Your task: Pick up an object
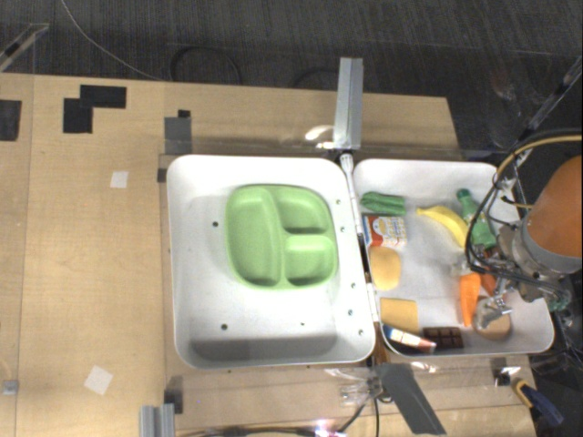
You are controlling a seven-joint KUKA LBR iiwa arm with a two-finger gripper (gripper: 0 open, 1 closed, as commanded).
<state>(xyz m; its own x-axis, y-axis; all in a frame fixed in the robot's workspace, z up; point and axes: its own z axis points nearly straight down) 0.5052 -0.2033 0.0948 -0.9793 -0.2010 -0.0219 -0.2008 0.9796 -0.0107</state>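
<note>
Robot arm low over the right bin (537, 330), reaching for toy food; nothing visibly lifted yet.

Nearest the camera, along the right bin's front wall, lie a dark brown bar (444, 339) and a pink-tipped item (410, 340); just behind them a tan block (399, 313); the gripper (492, 315) sits at the bin's right front, just beside an orange carrot (467, 299), and whether it is spread or closed cannot be told; farther back lie a yellow round piece (386, 268), a banana (444, 222), a small carton (387, 232) and a green packet (383, 204); the left bin (196, 244) holds a green divided tray (279, 236). Judged step: the approach or grasp attempt; the next move likely calls for closing squarely on the carrot, then lifting straight up, clear of the wall.
</note>
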